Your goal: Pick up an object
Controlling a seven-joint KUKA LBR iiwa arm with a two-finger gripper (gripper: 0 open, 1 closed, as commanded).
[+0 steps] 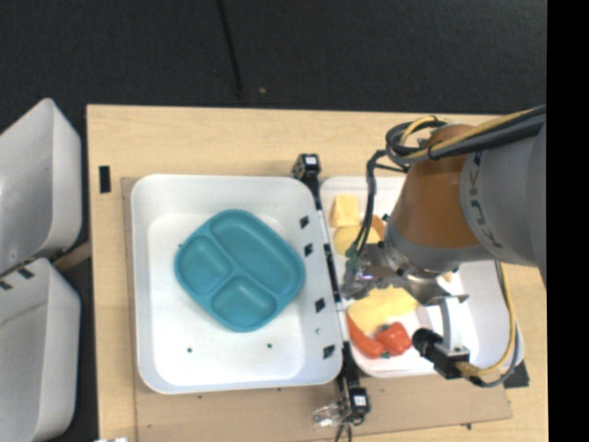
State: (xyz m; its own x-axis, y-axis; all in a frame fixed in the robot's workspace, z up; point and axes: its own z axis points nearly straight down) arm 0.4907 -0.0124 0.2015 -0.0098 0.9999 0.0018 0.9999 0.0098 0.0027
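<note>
You cannot tell the pincer state; it hangs low in the right bin, just above the yellow piece, probably for grasping.

Two shallow white plastic bins: the left bin and the right bin. One teal three-compartment plastic tray. Three pale yellow pieces in the right bin, and one red-orange piece.

Even, fairly bright overhead light; soft shadows only. White bins near blown out. Low-res, slightly soft throughout. Dark, underexposed floor around surface.
</note>
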